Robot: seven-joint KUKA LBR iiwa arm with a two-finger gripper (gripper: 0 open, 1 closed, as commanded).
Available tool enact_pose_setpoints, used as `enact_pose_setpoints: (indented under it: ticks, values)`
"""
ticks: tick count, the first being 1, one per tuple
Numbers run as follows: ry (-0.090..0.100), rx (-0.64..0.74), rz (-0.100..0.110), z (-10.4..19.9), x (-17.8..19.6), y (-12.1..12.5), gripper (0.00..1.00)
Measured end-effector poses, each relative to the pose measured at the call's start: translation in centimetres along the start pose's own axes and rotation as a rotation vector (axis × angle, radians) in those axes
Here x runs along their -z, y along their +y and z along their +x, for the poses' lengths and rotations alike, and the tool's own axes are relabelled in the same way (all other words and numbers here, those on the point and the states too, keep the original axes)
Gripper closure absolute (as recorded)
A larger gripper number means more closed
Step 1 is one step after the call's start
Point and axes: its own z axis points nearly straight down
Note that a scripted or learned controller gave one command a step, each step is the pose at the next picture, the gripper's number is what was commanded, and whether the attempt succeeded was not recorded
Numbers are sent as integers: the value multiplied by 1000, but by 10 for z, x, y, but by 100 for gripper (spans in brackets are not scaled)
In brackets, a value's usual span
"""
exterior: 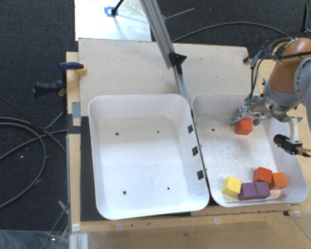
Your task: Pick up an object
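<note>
One red-orange cube sits at your gripper in the right bin, grip unreadable from this view — off-centre jaws could nudge it away

Two white bins sit side by side on one bench. There are six blocks in all: three orange blocks, two purple blocks and one yellow block. One blue clamp grips the bench's edge.
</note>
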Motion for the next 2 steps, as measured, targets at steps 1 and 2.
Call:
enact_pose_setpoints:
  ticks: [1, 2]
  values:
    - [-1, 3, 0, 0, 12, 0, 100]
    - [6, 7, 3, 97, 29, 4, 100]
